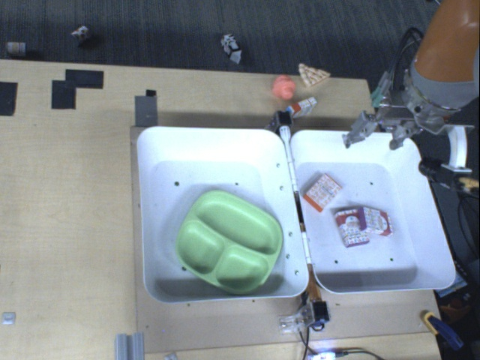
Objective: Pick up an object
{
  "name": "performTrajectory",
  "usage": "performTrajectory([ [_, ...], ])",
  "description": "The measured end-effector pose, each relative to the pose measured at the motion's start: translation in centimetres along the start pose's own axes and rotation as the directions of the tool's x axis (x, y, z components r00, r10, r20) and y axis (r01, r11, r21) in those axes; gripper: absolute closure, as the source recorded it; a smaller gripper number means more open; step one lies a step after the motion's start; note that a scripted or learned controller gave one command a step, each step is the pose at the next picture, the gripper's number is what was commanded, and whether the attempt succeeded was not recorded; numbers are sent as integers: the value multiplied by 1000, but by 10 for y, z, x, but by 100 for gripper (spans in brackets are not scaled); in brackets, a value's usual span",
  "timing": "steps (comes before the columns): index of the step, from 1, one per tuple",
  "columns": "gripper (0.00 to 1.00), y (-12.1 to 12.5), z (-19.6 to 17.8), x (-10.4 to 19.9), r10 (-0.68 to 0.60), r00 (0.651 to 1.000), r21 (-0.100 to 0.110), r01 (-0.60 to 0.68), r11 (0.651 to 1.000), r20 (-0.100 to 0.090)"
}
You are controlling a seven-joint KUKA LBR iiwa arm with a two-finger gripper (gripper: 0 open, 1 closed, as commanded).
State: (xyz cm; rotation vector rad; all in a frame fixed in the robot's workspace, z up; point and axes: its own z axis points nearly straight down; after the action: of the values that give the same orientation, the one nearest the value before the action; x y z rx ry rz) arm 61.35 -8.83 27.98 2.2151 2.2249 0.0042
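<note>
Since any object will do, we look first at the right bin (427, 223), where a small orange-and-white packet (322, 192) lies flat near the left wall and a red-and-white packet (362, 226) lies just beside it toward the middle, the two apart. Above that bin's far rim hangs the gripper (373, 132), its fingers spread and nothing between them. We would bring it down over one packet only, centred, jaws wide enough to straddle it and turned across its narrower side, because a flat packet may slip out of a shallow pinch. Farther out, the left bin (154, 201) holds a green divided tray (229, 240), too broad, we judge, for an easy grasp.
</note>
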Motion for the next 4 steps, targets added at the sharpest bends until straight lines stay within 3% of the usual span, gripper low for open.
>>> performTrajectory([
  [1, 0, 0, 0, 0, 0, 1000, 0, 0, 1000, 0],
  [2, 0, -13, 136, -10, 3, 1000, 4, -3, 1000, 0],
  [3, 0, -43, 189, 4, 2, 1000, -16, -2, 1000, 1],
  [4, 100, -40, 176, 5, 1, 1000, -23, -1, 1000, -2],
])
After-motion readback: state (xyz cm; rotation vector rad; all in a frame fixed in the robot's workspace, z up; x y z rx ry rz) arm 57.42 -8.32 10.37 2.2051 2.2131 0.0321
